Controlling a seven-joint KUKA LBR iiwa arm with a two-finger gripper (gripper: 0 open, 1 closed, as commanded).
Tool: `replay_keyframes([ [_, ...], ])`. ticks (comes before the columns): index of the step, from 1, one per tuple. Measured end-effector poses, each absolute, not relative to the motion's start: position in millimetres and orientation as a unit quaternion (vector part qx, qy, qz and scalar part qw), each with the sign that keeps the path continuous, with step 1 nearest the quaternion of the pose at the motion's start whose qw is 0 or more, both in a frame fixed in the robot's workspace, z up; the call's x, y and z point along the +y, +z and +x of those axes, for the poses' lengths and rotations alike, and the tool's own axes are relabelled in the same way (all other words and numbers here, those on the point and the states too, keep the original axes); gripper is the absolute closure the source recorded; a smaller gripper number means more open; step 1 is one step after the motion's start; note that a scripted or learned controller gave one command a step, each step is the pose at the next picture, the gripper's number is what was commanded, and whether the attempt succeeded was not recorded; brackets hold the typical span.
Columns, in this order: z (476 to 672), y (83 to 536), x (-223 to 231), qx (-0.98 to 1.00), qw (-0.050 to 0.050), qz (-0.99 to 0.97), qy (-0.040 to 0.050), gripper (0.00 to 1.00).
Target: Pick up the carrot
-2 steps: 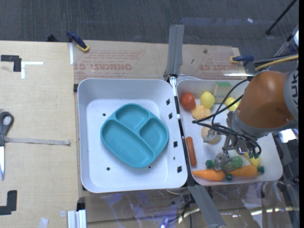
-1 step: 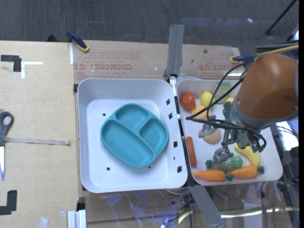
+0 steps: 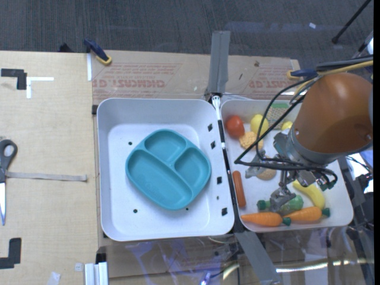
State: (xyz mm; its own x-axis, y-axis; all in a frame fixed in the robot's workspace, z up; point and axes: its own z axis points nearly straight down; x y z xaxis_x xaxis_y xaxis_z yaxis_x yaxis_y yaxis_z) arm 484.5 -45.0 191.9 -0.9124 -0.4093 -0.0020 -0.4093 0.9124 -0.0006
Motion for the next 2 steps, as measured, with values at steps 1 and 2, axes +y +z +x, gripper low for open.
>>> replay_keyframes([
  [1, 524.7, 103.9, -92.4, 0.967, 0.002, -0.255, -0.0001, 0.0],
  [2, 562.7, 92.6, -114.2, 0.999, 0.002, 0.048, -0.0002, 0.0],
])
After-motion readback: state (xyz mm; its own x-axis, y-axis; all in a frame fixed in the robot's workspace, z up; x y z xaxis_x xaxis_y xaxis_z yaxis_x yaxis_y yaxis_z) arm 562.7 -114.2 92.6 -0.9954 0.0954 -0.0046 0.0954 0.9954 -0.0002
